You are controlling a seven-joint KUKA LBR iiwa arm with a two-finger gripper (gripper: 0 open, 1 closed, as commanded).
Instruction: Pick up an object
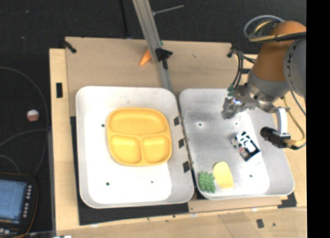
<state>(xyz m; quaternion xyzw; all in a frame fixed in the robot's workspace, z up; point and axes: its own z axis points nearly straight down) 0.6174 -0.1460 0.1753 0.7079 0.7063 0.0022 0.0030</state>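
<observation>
Overhead view of the bench at the approach step of a pick, judged from the layout: the gripper (230,107) hangs over the upper middle of the right bin (206,109) with nothing seen between its fingers, and whether they are spread or closed cannot be told at this size. Three candidate objects lie in that bin. A small black-and-white printed item (245,146) sits toward 5 o'clock from the gripper, near but apart from it; a pale yellow rounded object (223,174) lies toward 6 o'clock, well apart, close to the bin's near wall; a green studded object (207,181) lies just beside the yellow one, at its 8 o'clock, tucked into the bin's near-left corner. The left bin (93,128) holds a yellow three-compartment tray (138,136), well apart at 9 o'clock. The next move probably calls for a short travel toward 5 o'clock and a descent centred over the printed item, which has bare floor on all sides. The yellow and green objects look harder: they crowd each other and the wall, leaving little finger room. Bare bin floor lies at 7 to 9 o'clock of the gripper; an aluminium post (147,20) rises at 10 o'clock.
</observation>
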